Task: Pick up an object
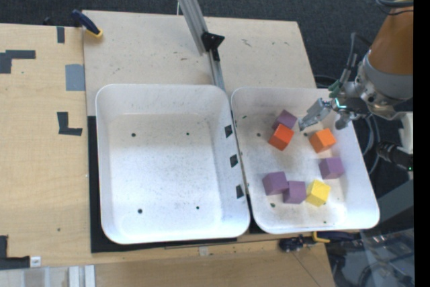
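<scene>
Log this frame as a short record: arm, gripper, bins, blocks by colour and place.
arm: reaches in from the right, orange band above wrist
gripper: open, over right bin, above the orange blocks
right bin: seven blocks
orange blocks: two, and
purple blocks: four, one at, one at, a touching pair
yellow block: beside the pair
left bin: speckled floor
held: nothing

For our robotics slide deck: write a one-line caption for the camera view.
Grey-and-orange arm's end effector hovers over the right shallow white bin holding small purple, orange and yellow cubes.
</scene>
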`<state>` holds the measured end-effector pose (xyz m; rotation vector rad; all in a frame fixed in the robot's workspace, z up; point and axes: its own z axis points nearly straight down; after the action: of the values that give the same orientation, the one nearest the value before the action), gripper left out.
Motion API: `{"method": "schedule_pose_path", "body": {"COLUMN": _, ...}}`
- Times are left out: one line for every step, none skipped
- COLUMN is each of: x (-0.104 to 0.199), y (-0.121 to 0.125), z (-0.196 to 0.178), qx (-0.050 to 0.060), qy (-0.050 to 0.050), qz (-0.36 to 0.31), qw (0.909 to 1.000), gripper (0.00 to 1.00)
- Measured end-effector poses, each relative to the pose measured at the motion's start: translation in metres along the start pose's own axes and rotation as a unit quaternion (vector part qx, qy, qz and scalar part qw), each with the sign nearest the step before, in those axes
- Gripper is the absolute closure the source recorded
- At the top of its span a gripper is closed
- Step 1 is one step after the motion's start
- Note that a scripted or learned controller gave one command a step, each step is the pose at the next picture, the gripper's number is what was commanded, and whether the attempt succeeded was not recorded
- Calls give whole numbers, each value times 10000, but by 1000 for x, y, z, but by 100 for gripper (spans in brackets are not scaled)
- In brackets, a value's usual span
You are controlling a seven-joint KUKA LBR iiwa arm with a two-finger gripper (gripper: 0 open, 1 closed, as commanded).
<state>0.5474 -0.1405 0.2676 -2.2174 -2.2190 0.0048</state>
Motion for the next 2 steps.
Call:
{"method": "schedule_pose_path", "body": {"x": 0, "y": 1, "z": -2, "qx": -19, "qy": -5, "qz": -7, "qw": 10000, "gripper": 0}}
{"method": "schedule_pose_path", "body": {"x": 3, "y": 7, "z": 44, "qx": 3, "qy": -6, "qz": -4, "qw": 10000, "gripper": 0}}
